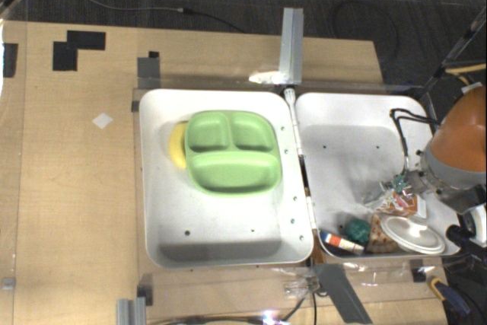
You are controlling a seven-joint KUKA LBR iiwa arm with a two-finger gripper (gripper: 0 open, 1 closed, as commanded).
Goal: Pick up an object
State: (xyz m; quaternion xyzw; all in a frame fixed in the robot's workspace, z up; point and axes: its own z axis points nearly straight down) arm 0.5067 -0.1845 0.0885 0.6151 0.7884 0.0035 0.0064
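Note:
In the right bin [342,141] a small pile lies by the front right corner: a crinkly clear wrapper with red print [397,203], a white round lid [413,234], a dark green block [356,229], a brown piece [380,237] and a red-and-white marker [341,242]. My gripper [401,183] reaches in from the right, low over the wrapper's upper edge. The arm's orange band [460,137] sits just behind it. Whether it touches the wrapper is unclear.
The left bin [221,232] holds a green divided plate [230,151] with a yellow object [177,145] poking out from under its left side. A metal post [292,46] stands behind the bins' shared wall. Black cables [407,122] run along the right bin's far right.

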